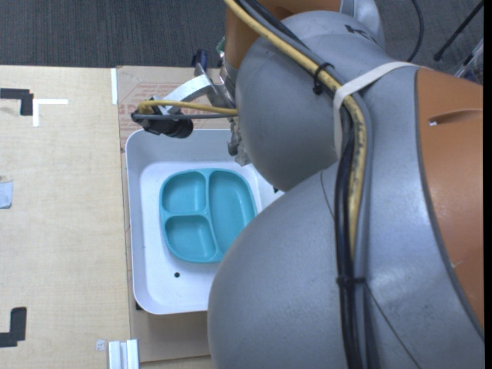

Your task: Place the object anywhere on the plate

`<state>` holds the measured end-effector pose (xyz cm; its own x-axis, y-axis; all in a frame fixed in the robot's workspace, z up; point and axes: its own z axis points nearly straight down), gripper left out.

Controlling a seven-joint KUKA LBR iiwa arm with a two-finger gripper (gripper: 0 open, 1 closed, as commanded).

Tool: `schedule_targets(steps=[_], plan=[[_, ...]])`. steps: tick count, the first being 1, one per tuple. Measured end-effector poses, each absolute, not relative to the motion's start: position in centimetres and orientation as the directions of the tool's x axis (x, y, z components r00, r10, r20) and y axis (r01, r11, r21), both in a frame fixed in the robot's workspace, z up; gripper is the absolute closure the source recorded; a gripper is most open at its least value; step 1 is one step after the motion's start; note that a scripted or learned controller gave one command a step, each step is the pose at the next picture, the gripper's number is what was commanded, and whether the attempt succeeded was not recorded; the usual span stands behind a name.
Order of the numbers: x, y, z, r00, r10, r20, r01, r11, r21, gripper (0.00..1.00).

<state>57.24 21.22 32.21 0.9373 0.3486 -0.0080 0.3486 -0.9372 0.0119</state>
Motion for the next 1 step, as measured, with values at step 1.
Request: schedule_targets(steps=[1], plan=[[60.43,16.97,29.77,0.979,0.204,-0.001,0.204,-0.979,0.003,1.0]])
